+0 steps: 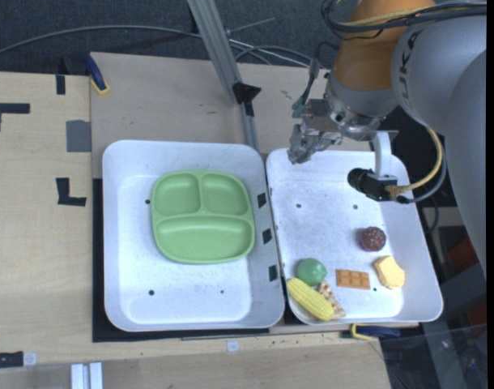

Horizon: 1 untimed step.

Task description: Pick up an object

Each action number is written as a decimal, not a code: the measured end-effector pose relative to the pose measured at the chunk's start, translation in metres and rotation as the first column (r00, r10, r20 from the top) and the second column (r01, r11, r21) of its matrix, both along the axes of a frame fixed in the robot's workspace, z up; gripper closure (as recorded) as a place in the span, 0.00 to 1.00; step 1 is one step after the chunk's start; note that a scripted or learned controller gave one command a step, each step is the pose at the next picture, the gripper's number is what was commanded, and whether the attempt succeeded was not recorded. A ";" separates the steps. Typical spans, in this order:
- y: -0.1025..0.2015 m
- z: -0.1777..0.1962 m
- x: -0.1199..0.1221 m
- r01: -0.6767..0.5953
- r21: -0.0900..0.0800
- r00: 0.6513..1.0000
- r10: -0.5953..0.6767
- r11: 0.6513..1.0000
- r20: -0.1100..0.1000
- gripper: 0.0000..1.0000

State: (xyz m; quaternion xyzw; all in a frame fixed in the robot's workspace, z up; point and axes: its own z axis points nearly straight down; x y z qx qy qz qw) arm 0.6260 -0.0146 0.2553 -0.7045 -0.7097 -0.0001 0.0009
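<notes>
Hovering over the far left corner of the right bin [409, 217]: the tool [300, 151], fingers pointing down, nothing visibly between them (open or closed, impossible to tell). Lying along that bin's near edge: a corn cob [312, 298], a green ball [311, 271] touching it, an orange waffle piece [352, 279], a yellow chunk [389, 271]. Just beyond the chunk, a dark red ball [372, 237]. Left of the right bin, on the table [36, 241]: the left bin [117, 217], holding a green divided plate [202, 216].
</notes>
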 end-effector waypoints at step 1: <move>0.051 -0.001 0.007 0.000 0.000 1.000 0.000 1.000 0.000 1.00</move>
